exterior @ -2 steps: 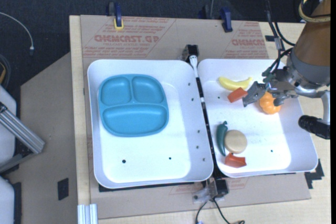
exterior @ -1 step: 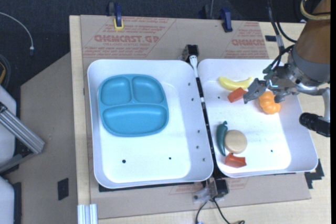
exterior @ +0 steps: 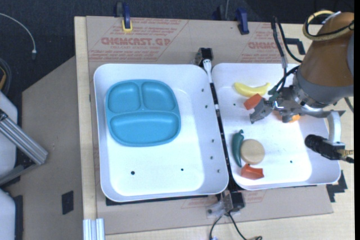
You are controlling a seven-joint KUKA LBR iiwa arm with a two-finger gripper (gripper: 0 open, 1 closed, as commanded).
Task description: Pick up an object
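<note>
Hovering low over the right bin (exterior: 315,174), the claw (exterior: 260,114) sits just below a small orange-red block (exterior: 252,102), with the smooth, curved yellow banana (exterior: 251,88) beyond, its long axis crosswise. Whether the claw is spread cannot be told. A divided blue plate (exterior: 144,111) occupies the left bin (exterior: 169,177).

Open floor is being left in the left bin (exterior: 112,177) along its lower and right parts, while its upper left is being taken up by a blue divided plate (exterior: 144,111). In the right bin (exterior: 315,177), the upper middle is being crowded by a banana (exterior: 251,88), an orange piece (exterior: 252,102) and the arm's wrist (exterior: 326,73). The lower left is being blocked by a green pepper (exterior: 238,146), a tan round piece (exterior: 252,150) and a red piece (exterior: 252,172), with bare floor being left at the lower right.
</note>
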